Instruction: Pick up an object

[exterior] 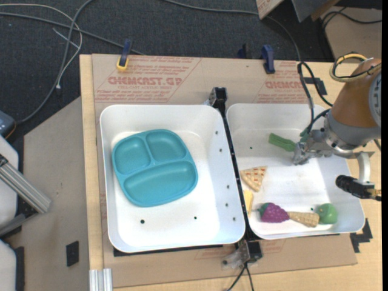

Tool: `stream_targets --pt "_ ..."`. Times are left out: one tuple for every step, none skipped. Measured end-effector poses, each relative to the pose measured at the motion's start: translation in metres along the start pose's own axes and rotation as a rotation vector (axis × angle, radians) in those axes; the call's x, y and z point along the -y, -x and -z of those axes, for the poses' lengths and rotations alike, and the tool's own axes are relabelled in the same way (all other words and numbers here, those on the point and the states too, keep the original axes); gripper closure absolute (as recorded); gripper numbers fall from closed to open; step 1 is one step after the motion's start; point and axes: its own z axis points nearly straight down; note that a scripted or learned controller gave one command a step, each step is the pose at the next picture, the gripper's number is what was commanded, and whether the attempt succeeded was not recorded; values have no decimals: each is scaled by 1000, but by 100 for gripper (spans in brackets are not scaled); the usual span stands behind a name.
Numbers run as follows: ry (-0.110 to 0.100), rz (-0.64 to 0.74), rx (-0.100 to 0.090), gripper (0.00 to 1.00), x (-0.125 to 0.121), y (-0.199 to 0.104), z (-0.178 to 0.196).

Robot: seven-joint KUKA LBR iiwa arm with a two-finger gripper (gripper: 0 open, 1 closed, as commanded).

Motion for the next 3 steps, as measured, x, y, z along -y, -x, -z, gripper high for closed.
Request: stream_targets --pt "4 0 3 100 6 1 61" --pt "8 1 4 100 3 5 125" --pt "2 1 2 100 2 5 123"
